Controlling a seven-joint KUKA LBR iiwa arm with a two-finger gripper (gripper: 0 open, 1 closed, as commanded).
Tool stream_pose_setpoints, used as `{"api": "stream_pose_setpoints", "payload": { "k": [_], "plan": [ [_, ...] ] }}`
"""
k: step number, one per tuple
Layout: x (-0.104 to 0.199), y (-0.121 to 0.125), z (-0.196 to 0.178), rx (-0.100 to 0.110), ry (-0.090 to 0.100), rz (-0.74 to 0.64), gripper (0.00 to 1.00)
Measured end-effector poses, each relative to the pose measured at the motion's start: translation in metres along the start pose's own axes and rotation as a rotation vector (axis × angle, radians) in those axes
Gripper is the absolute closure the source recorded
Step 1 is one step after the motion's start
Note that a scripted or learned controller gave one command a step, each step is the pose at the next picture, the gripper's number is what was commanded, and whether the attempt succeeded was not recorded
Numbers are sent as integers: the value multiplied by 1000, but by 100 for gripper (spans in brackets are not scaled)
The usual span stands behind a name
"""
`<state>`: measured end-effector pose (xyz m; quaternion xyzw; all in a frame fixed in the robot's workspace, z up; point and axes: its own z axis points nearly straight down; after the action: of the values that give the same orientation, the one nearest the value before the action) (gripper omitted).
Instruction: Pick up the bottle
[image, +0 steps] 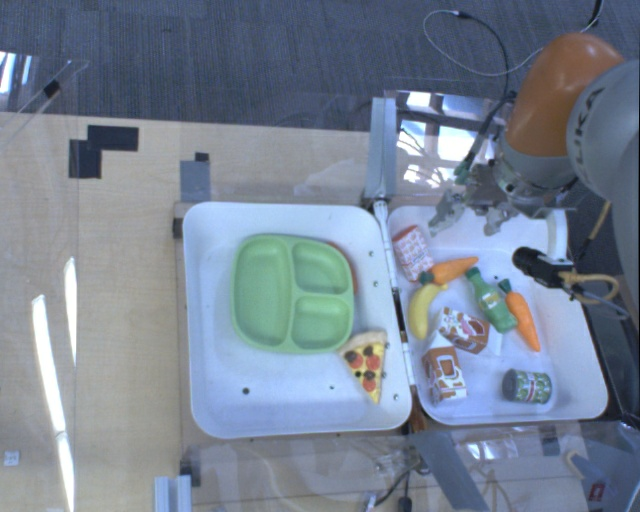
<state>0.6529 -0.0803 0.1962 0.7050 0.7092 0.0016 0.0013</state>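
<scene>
The bottle (491, 302) is small and green with a yellow cap. It lies in the middle of the right bin (590, 395), between two carrots. My gripper (468, 219) hangs over the far edge of that bin, above and behind the bottle and well apart from it. Its two fingers are spread open, with nothing between them.
Around the bottle lie an orange carrot (455, 269), a second carrot (522, 318), a banana (421, 311), a red packet (411, 250), a snack bag (463, 330), a carton (445, 373) and a green can (527, 386). The left bin (210, 400) holds a green divided plate (293, 293) and a pizza slice (367, 363).
</scene>
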Motion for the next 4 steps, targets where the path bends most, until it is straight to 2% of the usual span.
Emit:
{"api": "stream_pose_setpoints", "payload": {
  "k": [1,2,3,4],
  "plan": [
    [-71,-50,66,0,-1,190,0],
    [-90,-68,107,-6,-1,108,0],
    [-89,-65,95,-14,-1,107,100],
    [-32,-40,-43,-4,-1,-16,100]
  ]
}}
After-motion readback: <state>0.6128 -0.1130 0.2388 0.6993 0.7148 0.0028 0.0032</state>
